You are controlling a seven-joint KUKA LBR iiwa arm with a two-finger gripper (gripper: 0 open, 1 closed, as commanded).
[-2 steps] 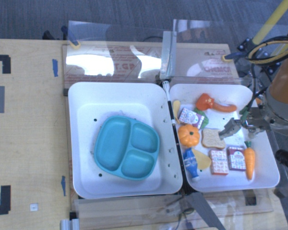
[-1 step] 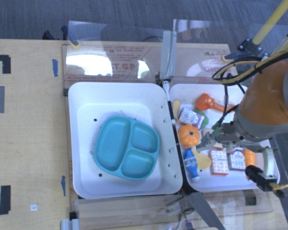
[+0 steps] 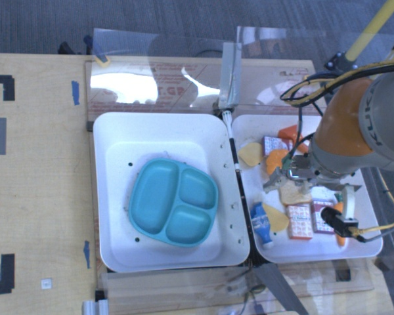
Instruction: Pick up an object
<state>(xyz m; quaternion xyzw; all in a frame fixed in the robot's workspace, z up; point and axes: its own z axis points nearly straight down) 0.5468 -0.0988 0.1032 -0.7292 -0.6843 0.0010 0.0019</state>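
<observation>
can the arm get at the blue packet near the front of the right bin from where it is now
Probably yes. The blue packet lies uncovered by the bin's left wall, with only a yellow wedge touching its side. The gripper is just above and right of it, nothing between. The wall may crowd the fingers.

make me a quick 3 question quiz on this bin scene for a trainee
1. True or false: the blue divided plate lies in the left bin.
2. Which bin is the arm reaching over? A) the left bin B) the right bin C) neither
3. Fill in: the plate has ___ compartments.

Key
1. True.
2. B; it hangs above the small items there, such as the tan wedge and the red and white packet.
3. Three.
</observation>
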